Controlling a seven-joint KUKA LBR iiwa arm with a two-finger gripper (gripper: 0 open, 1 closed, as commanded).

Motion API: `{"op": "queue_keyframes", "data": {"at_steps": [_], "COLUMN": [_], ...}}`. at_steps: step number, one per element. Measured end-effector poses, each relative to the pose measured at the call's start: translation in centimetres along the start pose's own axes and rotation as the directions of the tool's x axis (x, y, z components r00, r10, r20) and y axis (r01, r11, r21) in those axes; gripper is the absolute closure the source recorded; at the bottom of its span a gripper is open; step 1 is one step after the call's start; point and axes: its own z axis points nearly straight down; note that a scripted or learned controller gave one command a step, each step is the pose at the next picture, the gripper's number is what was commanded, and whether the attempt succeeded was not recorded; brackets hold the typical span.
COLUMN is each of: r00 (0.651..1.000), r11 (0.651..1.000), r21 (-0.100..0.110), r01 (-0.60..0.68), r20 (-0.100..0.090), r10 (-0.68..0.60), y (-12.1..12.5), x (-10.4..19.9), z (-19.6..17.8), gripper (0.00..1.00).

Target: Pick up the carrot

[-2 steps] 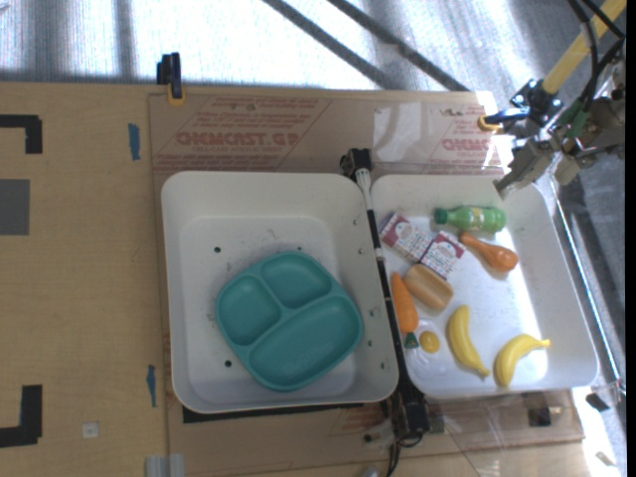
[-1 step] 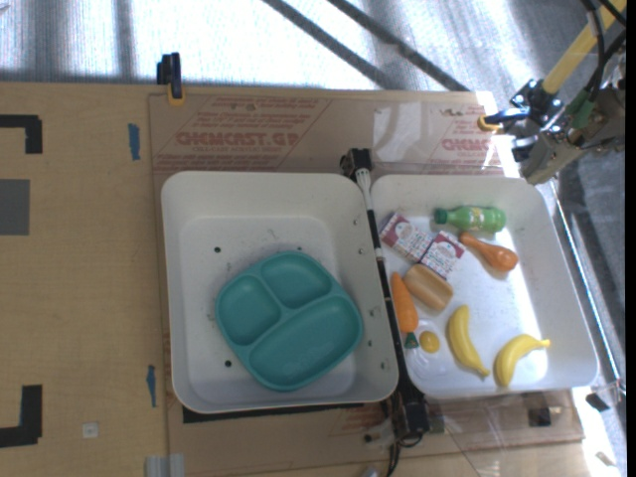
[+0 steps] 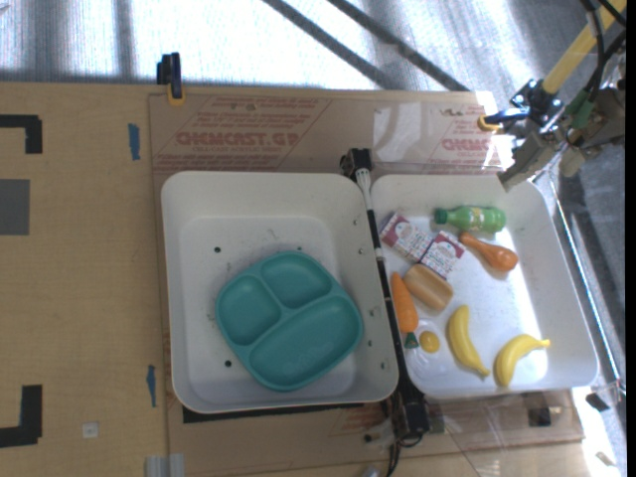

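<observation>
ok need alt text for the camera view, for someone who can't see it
Two white bins sit side by side on a cardboard-covered bench. The right bin holds a carrot by its left wall, two bananas, a green bottle and other toy foods; the left bin holds a teal divided plate. The gripper hangs over the right bin's far right corner.
</observation>
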Motion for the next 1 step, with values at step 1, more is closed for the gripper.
{"op": "queue_keyframes", "data": {"at_steps": [1], "r00": [1.000], "r11": [1.000], "r21": [-0.008], "r01": [0.002], "r20": [0.005], "r10": [-0.002], "y": [0.22], "x": [-0.06], "z": [-1.16], "gripper": [1.00]}}
